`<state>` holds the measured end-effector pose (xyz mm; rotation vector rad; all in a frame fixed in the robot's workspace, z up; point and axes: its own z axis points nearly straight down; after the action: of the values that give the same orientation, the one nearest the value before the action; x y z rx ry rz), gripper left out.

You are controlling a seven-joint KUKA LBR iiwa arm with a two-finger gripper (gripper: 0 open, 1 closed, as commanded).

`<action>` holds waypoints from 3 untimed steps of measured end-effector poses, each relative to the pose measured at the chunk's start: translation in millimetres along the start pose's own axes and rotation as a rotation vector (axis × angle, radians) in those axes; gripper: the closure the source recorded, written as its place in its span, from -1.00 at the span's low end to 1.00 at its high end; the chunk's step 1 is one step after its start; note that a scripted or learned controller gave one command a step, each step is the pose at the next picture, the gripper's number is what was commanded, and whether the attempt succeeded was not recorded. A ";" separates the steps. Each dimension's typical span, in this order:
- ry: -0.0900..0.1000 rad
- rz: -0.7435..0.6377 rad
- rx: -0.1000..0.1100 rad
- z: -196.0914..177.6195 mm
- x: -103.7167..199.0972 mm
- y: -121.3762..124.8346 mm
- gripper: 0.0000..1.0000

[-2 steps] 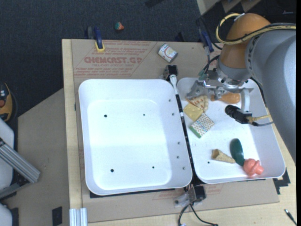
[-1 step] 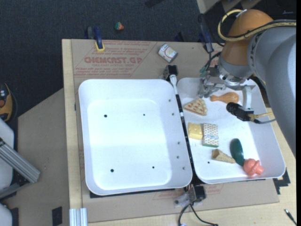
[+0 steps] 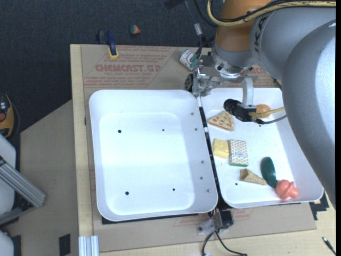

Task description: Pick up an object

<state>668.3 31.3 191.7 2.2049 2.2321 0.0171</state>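
Since the task names no particular thing, you may judge the nearest to be the likeliest: the tan triangular wedge with a speckled top [image 3: 221,121]. It lies in the right-hand shallow white bin [image 3: 301,161], just beside the divider, a little nearer the camera than the tool [image 3: 199,85] and slightly to its right in the view. The tool hangs over the far rim where the two bins meet, and you cannot tell whether it is open or closed. The wedge's longest edge runs roughly across the view. With it in that bin, count one yellow block [image 3: 220,148], one patterned rectangular block [image 3: 238,152], one smaller tan wedge [image 3: 252,177], one dark green oblong piece [image 3: 268,170], one pink lumpy piece [image 3: 286,189] and one orange-tan piece [image 3: 262,110], which is partly hidden. There are two bins on the table, the second being the left-hand shallow white bin [image 3: 101,143].
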 end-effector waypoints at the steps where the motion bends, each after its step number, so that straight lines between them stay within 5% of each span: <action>1: -0.002 0.008 -0.010 -230.1 24.3 -51.1 1.00; 2: -0.001 0.006 -0.008 -353.9 61.1 -79.1 1.00; 3: -0.002 0.005 0.012 -345.8 90.3 -188.7 1.00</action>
<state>474.9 117.6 535.9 2.2156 2.2318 0.0021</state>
